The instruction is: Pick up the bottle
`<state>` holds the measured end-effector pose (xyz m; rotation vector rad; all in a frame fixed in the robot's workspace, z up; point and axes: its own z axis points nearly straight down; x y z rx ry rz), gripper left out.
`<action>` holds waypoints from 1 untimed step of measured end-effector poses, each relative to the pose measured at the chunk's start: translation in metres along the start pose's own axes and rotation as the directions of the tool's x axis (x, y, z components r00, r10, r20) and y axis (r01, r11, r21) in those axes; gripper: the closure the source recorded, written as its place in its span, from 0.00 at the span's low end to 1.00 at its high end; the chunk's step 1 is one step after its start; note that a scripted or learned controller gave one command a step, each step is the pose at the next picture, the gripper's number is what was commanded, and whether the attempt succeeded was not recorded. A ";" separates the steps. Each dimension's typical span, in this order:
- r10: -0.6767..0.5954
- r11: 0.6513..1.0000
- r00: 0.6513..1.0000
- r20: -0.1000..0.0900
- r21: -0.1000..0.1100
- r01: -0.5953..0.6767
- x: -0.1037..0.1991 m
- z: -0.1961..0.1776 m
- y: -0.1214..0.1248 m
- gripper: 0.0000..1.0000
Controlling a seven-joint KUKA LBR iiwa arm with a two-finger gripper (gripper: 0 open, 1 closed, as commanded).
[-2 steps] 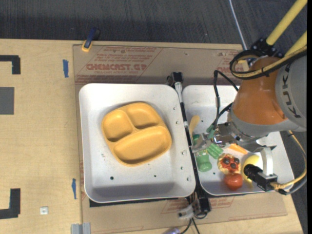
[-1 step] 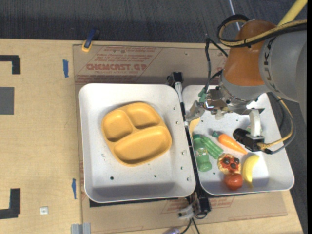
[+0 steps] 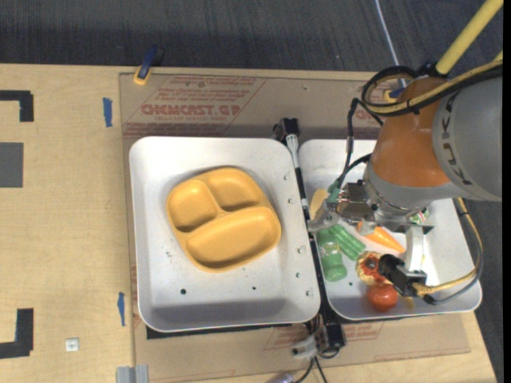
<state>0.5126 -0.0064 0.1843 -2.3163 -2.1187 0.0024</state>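
We find the bottle (image 3: 330, 254) — a small green plastic one — lying on its side in the right bin (image 3: 467, 298), close to that bin's left wall and near its front edge, among a carrot-like orange piece (image 3: 383, 238), a red tomato-shaped toy (image 3: 382, 297) and another green piece (image 3: 346, 242) touching it. We judge it light, hollow and fairly stiff, with a smooth, glossy skin that could slip; taking it across the narrow width of its body, midway along, looks safest, though the neighbours crowd that spot. The gripper (image 3: 355, 206) hangs just above this cluster at the end of the grey arm with its orange band (image 3: 407, 150); we cannot tell how its fingers stand, nor see anything between them. The left bin (image 3: 152, 214) is matte white plastic with rounded corners, and it carries a yellow divided plate (image 3: 223, 218), thick-rimmed with three soft-edged compartments. Both bins rest on brown cardboard (image 3: 207, 106) on the pale table (image 3: 56, 214).
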 end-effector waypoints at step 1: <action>0.267 0.964 0.964 0.000 -0.002 -0.267 0.036 0.000 0.035 0.00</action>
